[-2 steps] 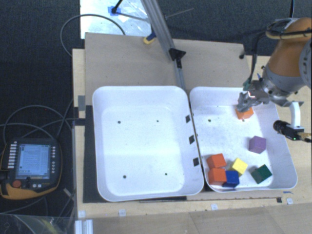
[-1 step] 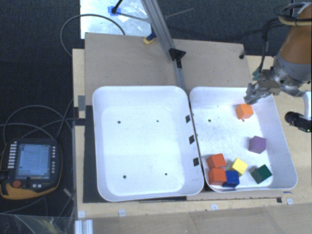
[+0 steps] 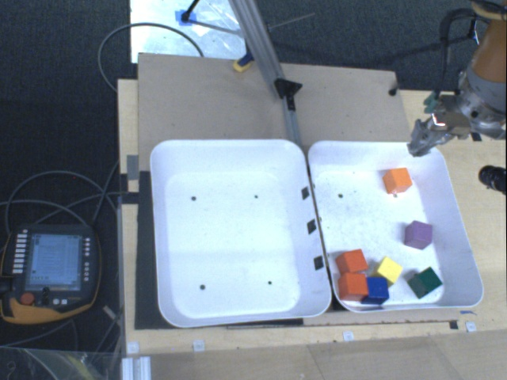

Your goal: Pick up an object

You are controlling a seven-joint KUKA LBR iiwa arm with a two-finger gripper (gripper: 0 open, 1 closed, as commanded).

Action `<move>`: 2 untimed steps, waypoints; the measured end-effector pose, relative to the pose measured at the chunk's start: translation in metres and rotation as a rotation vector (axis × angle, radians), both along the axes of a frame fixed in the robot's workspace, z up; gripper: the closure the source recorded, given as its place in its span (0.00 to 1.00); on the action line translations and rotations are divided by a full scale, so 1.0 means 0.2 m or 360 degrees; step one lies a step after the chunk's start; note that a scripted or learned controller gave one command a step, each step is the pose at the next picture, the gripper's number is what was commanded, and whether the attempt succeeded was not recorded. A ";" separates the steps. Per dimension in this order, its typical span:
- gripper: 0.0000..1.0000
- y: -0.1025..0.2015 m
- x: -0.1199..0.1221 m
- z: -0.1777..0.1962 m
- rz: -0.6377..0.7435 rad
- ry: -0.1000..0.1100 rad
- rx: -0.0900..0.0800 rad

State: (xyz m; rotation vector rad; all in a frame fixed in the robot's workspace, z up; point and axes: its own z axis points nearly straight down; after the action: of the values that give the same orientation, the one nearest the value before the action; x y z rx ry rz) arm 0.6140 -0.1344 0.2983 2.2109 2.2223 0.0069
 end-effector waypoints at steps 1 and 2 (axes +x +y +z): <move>1.00 0.28 0.06 -0.09 0.0008 0.0010 0.0005; 1.00 0.53 0.08 -0.08 0.0008 0.0008 0.0005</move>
State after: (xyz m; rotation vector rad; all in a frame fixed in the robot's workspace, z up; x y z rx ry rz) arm 0.6293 -0.0288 0.2827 2.2094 2.2325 0.0048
